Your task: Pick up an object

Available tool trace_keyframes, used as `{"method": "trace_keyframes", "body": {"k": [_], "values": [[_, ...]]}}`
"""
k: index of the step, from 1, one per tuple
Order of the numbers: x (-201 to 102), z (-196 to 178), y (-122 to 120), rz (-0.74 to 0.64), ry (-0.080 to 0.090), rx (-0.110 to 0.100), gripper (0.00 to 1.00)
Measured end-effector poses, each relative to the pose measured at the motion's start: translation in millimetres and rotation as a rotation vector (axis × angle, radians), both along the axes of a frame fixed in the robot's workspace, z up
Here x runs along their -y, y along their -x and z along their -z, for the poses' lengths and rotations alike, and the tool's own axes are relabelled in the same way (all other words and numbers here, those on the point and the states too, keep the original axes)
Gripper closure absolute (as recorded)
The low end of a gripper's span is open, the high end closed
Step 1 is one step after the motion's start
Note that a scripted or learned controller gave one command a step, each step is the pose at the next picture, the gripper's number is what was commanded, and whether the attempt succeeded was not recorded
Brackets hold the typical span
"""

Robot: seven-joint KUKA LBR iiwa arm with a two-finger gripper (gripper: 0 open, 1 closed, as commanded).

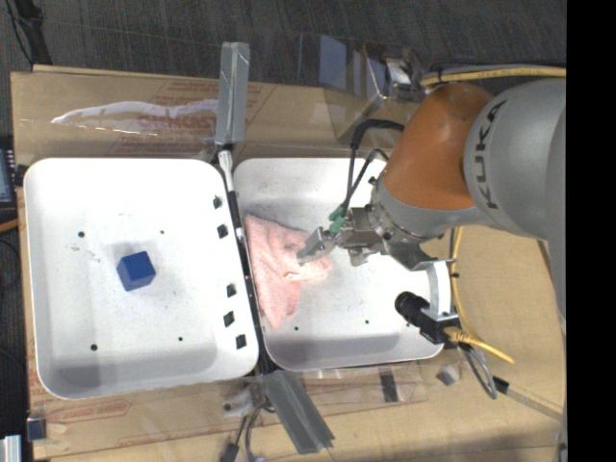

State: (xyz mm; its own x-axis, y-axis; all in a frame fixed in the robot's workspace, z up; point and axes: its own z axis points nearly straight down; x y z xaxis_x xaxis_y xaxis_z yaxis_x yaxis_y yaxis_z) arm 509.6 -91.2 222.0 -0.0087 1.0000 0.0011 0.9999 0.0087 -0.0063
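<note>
I note the gripper [313, 248] low at centre frame, over the pink cloth [279, 268] lying against the left wall of the right bin [337, 354]. I cannot tell how the jaws stand. I would pinch a raised fold (not flat fabric), then lift straight.
</note>
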Motion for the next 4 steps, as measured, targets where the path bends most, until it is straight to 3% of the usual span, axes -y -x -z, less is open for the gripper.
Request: {"method": "trace_keyframes", "body": {"k": [1, 2, 3, 4], "values": [[34, 128, -43, 0.007, 0.002, 0.009, 0.0], [42, 128, -81, -0.118, 0.0, 0.008, 0.0], [7, 128, -106, -0.139, 0.003, 0.008, 0.0], [6, 118, -107, -0.141, 0.002, 0.007, 1.0]]}}
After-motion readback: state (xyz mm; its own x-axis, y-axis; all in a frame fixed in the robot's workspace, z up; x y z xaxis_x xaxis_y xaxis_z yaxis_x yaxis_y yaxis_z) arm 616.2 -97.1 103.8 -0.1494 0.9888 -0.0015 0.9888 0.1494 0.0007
